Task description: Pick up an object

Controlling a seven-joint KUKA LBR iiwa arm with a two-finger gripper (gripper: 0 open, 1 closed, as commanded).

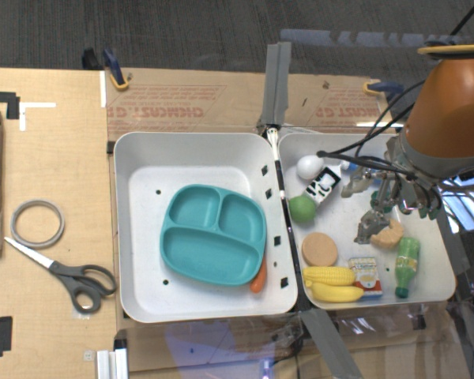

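While the arm (450, 109) looms over the frame's right edge, the left bin (134, 212) carries a teal divided plate (213, 235), and the right bin (438, 287) holds the clutter. Gripper (377, 221) hangs low just above a tan bread piece (389, 236) at center-right; open or clenched, can't tell. Beside that: green bottle (405, 265), yellow corn (329, 275), round cookie (320, 249), green ball (302, 208).

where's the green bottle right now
In the camera view the green bottle lies in the right bin, near its right wall toward the front corner, just below the tan bread-like piece and right of the small carton.
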